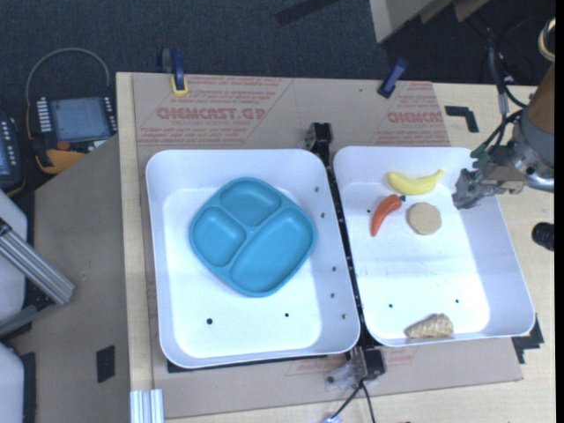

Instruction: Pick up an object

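Right white bin (493,271) holds a banana (414,181); pincer (467,192) beside it, grip seemingly unreadable.

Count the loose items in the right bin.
4: banana at the far side, orange chili pepper below it, round tan cookie beside that, tan pastry at the near edge. None seems hidden.

Right bin (493,263) — banana (414,181), carrot (384,213), round biscuit (425,218), shell-like piece (429,327).
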Controlling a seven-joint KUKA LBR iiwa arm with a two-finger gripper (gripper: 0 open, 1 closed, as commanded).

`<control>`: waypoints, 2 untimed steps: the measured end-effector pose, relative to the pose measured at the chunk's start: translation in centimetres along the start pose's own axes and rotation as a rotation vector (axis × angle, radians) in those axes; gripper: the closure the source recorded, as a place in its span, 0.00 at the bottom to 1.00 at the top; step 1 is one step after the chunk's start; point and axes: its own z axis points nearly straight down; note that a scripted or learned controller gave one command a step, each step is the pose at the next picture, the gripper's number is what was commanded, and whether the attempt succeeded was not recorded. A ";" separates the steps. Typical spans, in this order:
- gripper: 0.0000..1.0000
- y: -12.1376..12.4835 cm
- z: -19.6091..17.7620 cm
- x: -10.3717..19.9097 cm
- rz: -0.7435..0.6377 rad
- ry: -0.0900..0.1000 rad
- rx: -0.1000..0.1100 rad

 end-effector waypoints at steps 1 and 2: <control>1.00 2.2 1.1 4.5 0.003 -0.001 0.002; 1.00 2.7 1.7 9.0 0.006 0.001 0.006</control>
